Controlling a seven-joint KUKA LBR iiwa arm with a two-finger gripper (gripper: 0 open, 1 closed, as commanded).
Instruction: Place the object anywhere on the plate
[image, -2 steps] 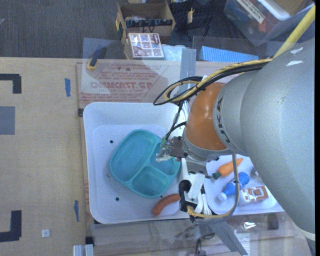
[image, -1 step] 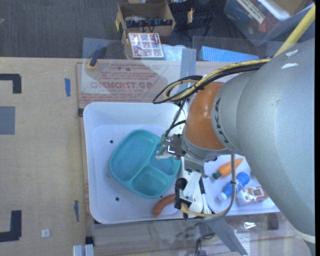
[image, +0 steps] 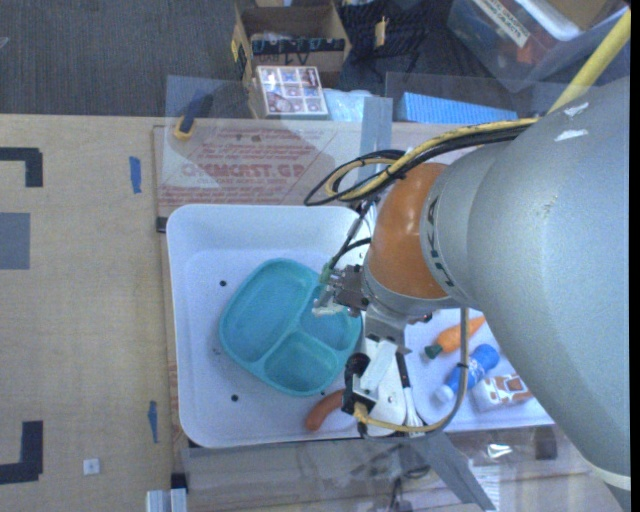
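Lying near white bin (image: 192, 300) edge, brown sausage (image: 322, 412) just beside teal plate (image: 262, 318)

I watch through one fixed camera above the pale wooden bench (image: 80, 300), tilted down at a slant. It sits near: the shallow white plastic bin (image: 200, 250) lies mid-frame, and the grey, orange-banded robot arm (image: 540, 250) looms large from the right.

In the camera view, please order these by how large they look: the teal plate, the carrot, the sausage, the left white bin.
1. left white bin
2. teal plate
3. carrot and sausage: these look similar, and both are partly hidden by the arm, so they stay unranked.
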